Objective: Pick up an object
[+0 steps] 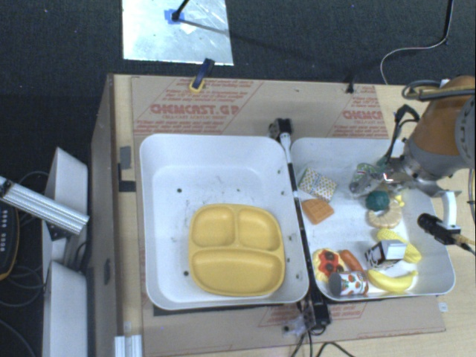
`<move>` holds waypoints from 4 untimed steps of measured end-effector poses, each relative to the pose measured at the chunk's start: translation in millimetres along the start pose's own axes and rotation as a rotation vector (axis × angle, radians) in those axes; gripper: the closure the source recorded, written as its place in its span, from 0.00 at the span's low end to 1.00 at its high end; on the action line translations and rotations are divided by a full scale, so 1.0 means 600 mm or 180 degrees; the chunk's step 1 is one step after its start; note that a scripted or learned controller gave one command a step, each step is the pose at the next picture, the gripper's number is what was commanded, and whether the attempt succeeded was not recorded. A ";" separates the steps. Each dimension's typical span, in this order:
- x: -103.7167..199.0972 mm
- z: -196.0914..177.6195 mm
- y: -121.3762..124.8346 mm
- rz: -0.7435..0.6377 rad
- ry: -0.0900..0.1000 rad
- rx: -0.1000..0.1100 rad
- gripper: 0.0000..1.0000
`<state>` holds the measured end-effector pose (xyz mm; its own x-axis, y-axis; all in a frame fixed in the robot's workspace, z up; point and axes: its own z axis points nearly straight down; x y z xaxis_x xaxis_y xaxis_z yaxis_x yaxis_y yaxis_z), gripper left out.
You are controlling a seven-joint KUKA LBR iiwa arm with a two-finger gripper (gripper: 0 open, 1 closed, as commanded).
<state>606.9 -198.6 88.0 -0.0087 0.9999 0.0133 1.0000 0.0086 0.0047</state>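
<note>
The grey arm [446, 136] enters at the frame's right edge — orange band uppermost; its gripper [370, 178] sits right of centre, angled leftward.

Dark speckled carpet floor [59, 43] around the worktop [245, 103], topped with tan printed board. Beyond the worktop's far edge, a shiny silver sheet [175, 21] flat on the carpet, marked with blue tape, crossed by a thin dark rod. Left of the worktop, pale grey panels [63, 199], perhaps metal framing. Past its far right corner, a white cable [416, 47] looping over the carpet.
</note>
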 end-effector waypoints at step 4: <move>-0.011 -0.125 -0.109 0.0019 -0.0048 0.0000 1.00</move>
<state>541.5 -206.8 162.5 -0.0027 1.0000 -0.0019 1.0000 0.0027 0.0046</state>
